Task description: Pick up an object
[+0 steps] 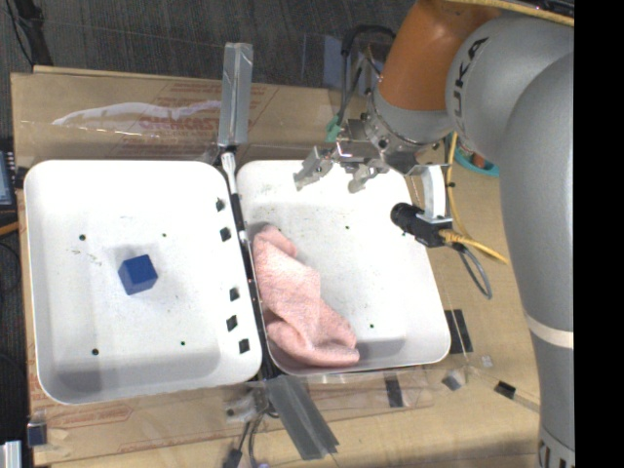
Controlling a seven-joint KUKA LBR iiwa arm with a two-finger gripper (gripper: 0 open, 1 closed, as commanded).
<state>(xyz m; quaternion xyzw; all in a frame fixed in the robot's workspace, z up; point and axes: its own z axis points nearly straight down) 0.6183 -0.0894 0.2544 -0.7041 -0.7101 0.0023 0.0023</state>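
Left bin [58, 261]: one blue cube [138, 273] sits on the floor, left of centre, well apart from the jaws, far to their left and lower in the view.

Right bin [419, 291]: a pink cloth [295, 300] lies crumpled along the left wall, running down toward the near left corner. It lies below the jaws and slightly to their left, apart from them.

Gripper [334, 173]: hovers over the far edge of the right bin, near its far left corner. The jaws stand spread apart with nothing between them. The two fingers point left and down; the orange band [424, 52] sits up and right of them.
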